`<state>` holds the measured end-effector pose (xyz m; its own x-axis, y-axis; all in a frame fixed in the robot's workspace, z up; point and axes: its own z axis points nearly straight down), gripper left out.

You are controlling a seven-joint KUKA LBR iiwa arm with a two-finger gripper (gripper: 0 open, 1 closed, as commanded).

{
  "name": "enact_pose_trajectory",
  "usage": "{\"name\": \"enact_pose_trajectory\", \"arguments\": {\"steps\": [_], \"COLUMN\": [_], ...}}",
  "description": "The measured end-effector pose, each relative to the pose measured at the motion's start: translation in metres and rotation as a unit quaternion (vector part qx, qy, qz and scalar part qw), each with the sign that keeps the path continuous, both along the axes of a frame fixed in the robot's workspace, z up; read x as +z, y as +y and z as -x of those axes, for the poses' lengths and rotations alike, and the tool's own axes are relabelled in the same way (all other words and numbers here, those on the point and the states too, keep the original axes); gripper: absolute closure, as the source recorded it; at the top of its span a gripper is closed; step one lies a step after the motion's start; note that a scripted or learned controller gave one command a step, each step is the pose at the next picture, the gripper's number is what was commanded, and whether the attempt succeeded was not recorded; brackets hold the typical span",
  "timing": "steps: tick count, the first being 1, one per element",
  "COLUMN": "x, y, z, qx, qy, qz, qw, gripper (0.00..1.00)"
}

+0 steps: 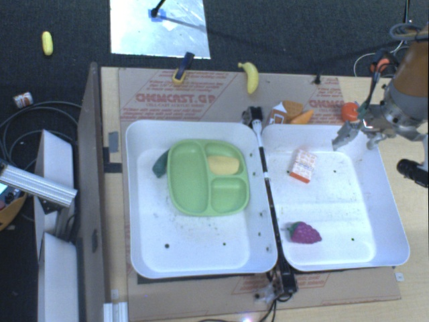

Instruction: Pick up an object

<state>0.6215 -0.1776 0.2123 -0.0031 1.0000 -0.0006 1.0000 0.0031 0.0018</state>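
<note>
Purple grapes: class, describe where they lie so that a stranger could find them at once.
Find the right bin of the two white bins. Near its front left corner lie the purple grapes. The only other thing in that bin is a white and orange box farther back; the grapes alone are purple and knobbly.

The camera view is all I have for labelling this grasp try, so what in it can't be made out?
- Claw, at the right bin's far corner: small and blurred, so open or shut is unclear.
- Dark green object: half hidden behind the green divided plate.
- Small box: print too small to read.
- Arm: cut off by the right edge.
</note>
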Motion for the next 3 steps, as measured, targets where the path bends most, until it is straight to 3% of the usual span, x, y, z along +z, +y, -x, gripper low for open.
{"name": "enact_pose_trajectory", "arguments": {"steps": [1,2,3], "x": [-0.108,-0.123,-0.121], "y": [0.02,0.038,0.035], "z": [-0.014,-0.021,-0.049], "qx": [0.002,0.001,0.002], "qy": [0.004,-0.002,-0.004], "qz": [-0.0015,0.0017,-0.0005], "qw": [1.0,1.0,1.0], "gripper": [0.0,0.0,0.0]}}
